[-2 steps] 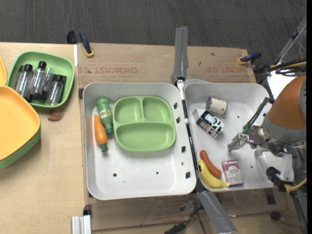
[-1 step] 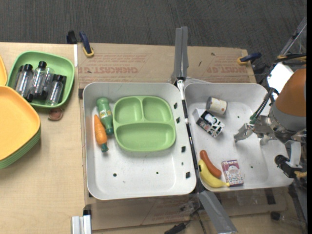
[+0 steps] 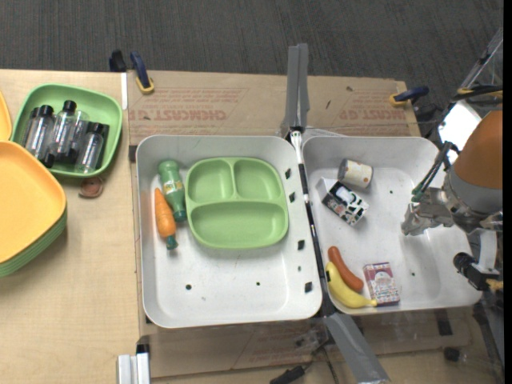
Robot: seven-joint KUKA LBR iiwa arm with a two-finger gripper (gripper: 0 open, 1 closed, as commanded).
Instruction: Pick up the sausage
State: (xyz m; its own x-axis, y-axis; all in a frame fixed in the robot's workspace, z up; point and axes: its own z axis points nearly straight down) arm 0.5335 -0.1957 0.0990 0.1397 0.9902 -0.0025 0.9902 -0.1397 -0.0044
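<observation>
Sausage, smooth red-orange, touches the curved yellow banana at its six o'clock; pink card box at three. Gripper at two; jaw state unclear.

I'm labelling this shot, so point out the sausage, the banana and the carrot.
sausage (image 3: pixel 345 268), camera view, middle of its body.
banana (image 3: pixel 349 293), camera view, middle of its curve.
carrot (image 3: pixel 164 214), camera view, orange body.

Arm cut by right edge
</observation>
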